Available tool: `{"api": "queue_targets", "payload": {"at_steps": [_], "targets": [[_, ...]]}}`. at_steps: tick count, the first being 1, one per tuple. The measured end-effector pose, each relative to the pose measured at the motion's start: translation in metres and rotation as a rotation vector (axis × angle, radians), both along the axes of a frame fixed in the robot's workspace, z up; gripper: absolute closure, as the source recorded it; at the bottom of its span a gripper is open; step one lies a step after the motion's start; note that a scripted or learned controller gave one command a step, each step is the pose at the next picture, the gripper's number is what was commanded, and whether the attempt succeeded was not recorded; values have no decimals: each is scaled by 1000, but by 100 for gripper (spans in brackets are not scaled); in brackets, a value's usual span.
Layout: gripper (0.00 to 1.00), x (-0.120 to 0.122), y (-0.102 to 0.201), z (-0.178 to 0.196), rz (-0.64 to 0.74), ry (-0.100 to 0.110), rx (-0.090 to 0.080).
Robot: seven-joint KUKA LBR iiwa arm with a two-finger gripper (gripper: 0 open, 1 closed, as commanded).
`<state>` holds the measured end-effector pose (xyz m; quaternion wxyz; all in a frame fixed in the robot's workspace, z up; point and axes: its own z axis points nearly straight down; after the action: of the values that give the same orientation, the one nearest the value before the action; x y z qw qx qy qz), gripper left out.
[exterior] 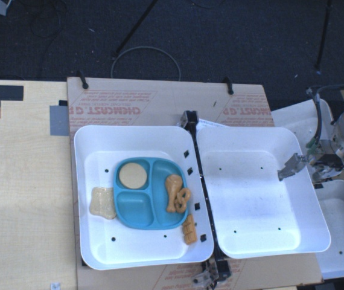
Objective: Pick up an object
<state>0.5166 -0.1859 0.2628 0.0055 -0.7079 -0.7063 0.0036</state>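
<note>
A blue divided plate (pixel 137 211) lies in the left bin (pixel 96 141). A round tan biscuit (pixel 132 175) rests in its upper left section, and a twisted brown pretzel shape (pixel 177 193) lies in its right section. A pale slice of toast (pixel 102 202) sits on the bin floor, touching the plate's left edge. A small brown lumpy piece (pixel 189 229) lies just off the plate's lower right corner. My gripper (pixel 290 167) hangs at the right rim of the right bin (pixel 250 198), far from all of these, with nothing seen in it.
A black divider (pixel 199 186) separates the two bins. Both bins rest on a cardboard sheet (pixel 160 101). To the left lies a light wooden bench top (pixel 21 180). Cables and white hardware (pixel 326 144) crowd the right edge beside the arm.
</note>
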Motion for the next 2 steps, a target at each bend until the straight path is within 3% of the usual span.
{"api": "queue_targets", "payload": {"at_steps": [1, 2], "targets": [[0, 2, 0, 6, 2, -12, -3], [0, -3, 2, -38, 3, -7, -1]]}}
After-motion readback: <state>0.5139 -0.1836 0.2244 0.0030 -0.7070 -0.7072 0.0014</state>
